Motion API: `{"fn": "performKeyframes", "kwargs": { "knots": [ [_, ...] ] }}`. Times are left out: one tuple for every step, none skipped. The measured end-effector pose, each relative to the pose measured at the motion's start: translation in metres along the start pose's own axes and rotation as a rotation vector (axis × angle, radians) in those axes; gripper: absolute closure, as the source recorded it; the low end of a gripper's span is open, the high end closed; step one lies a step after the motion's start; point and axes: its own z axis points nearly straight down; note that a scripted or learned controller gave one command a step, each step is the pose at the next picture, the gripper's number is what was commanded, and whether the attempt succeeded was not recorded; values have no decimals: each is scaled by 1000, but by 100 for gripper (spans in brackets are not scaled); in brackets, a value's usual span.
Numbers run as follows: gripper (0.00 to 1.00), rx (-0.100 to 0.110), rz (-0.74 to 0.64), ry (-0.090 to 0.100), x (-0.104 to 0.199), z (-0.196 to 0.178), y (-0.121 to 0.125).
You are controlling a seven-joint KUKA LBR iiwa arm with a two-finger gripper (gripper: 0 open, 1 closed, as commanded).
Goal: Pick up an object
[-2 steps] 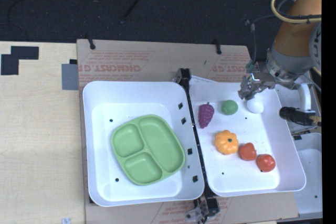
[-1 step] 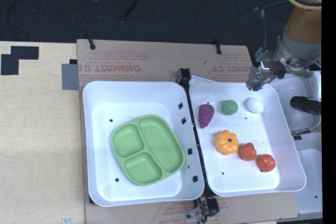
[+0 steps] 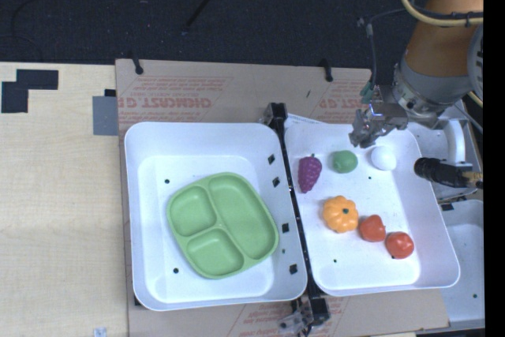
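Observation:
The right bin (image 3: 426,268) holds a purple grape bunch (image 3: 308,172), a green round piece (image 3: 344,162), a white egg-like ball (image 3: 383,159), an orange pumpkin (image 3: 340,214) and two red tomatoes (image 3: 372,228) (image 3: 400,245). My gripper (image 3: 368,128) hangs over the bin's far edge, just above and between the green piece and the white ball. Nothing shows between its fingers.
The left bin (image 3: 150,162) carries a green divided plate (image 3: 222,225). A black divider (image 3: 289,201) runs between the bins. The arm's orange band (image 3: 446,28) and cables fill the upper right. A black fitting (image 3: 442,170) sticks in at the right bin's rim.

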Motion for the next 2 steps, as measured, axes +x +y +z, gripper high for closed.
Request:
{"fn": "performKeyframes", "kwargs": {
  "knots": [
    [100, 1, 0, 0, 54, 0, -22],
    [100, 3, 0, 0, 104, 18, -32]
  ]
}}
